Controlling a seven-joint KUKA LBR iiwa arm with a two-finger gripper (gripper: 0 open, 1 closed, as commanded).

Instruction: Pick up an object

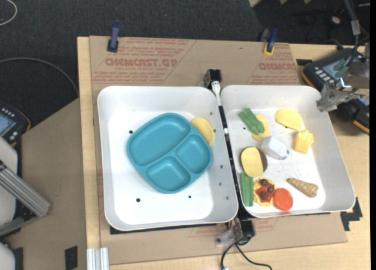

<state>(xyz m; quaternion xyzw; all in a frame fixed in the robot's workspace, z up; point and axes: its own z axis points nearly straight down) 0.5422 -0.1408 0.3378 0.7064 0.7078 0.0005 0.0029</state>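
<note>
Gripper [336, 93] hangs over the far right rim of the right bin [335, 145]; whether it is spread or closed cannot be told. Nothing is seen held.

Nearest candidate: a yellow slice [289, 119], just left of and nearer the camera than the gripper, with its long axis running left-right.

Count:
- Right bin: roughly ten toy food pieces.
- Left bin [111, 145]: one blue plate [169, 152] and one yellow piece [203, 129] touching it.

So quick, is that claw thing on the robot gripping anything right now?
Tool: at the right bin's far right corner, above the toy food; it cannot be told whether it is open or closed, and nothing is seen in it.
</note>
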